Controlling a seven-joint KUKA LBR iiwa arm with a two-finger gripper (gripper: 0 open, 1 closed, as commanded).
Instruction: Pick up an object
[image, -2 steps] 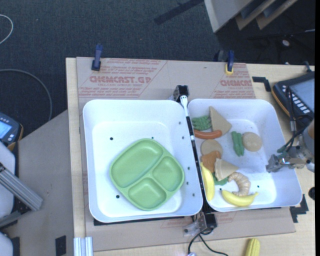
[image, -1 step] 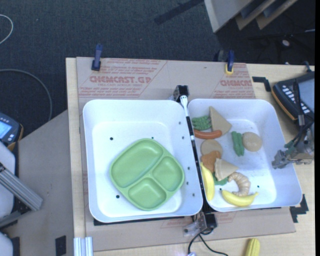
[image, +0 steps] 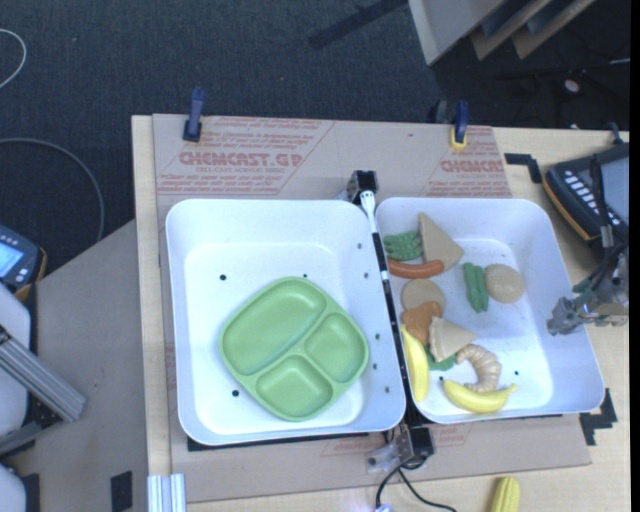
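We saw the grey metal gripper (image: 563, 318) low at the right white bin's (image: 535, 228) rim; whether it was closed, we couldn't tell. Glossy plastic toy food (image: 455, 335) lay beside it.

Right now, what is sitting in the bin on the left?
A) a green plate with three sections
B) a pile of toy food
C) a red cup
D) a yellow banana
A: the green plate with three sections lies alone in the left bin, while the toy food, such as the banana, is in the right bin.
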